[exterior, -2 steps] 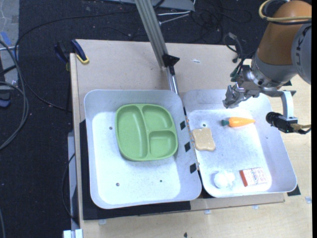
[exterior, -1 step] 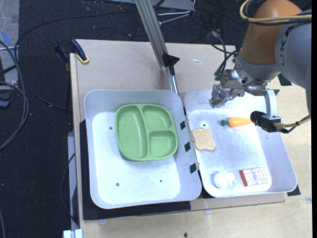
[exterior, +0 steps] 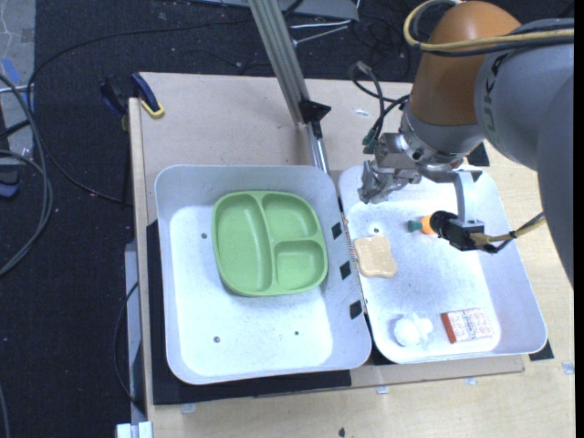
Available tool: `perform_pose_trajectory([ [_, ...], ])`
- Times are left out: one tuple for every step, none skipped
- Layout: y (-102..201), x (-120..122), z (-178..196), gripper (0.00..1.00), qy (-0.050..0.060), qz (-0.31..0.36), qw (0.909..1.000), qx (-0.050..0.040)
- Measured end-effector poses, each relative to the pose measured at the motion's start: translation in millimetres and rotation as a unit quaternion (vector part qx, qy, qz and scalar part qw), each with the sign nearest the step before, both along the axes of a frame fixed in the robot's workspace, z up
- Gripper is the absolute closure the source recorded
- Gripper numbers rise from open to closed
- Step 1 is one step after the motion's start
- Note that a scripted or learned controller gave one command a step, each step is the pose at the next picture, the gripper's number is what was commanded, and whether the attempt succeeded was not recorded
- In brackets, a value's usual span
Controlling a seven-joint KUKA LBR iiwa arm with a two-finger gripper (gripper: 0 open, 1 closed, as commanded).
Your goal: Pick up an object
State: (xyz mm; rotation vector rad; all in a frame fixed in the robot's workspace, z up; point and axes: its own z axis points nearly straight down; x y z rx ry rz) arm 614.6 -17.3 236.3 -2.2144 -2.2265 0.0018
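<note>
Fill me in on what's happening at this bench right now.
The arm reaches in from the right, its hand low over the far left corner of the right bin. Nothing shows between its fingers. That bin holds a tan slice, a white ball, a red and white packet and a small orange and green piece. The left bin holds a green tray.
</note>
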Motion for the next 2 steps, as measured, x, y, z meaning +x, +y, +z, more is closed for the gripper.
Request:
perform_pose_trajectory([
  [53,2,-12,1.0,0.0,0.001,1.0,0.0005],
  [96,11,-6,1.0,-0.002,0.001,1.0,0.0008],
])
